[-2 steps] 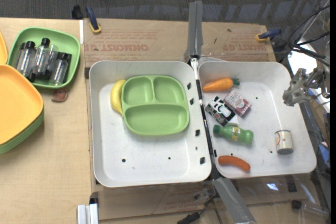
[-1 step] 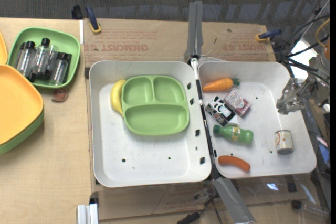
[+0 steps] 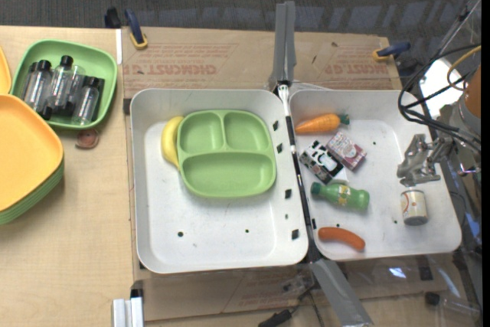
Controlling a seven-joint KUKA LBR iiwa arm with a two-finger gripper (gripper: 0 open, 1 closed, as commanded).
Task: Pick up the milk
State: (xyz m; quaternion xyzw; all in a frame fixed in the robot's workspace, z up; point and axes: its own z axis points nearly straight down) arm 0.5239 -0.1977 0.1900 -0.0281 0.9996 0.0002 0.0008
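The milk (image 3: 322, 161), a small black-and-white carton, lies on its side near the left wall of the right bin (image 3: 383, 97), touching a pink packet (image 3: 347, 150) and just above a green bottle (image 3: 341, 196). A carrot (image 3: 318, 123) lies near the bin's top edge and a red sausage (image 3: 341, 238) near its bottom edge. The claw (image 3: 417, 165) hangs well apart from the milk, near the bin's right wall, just above a small upright cup (image 3: 414, 207); I cannot tell how far it is open. Open floor lies between them. The left bin (image 3: 145, 188) carries one green divided plate (image 3: 227, 153) over a yellow thing (image 3: 170, 140).
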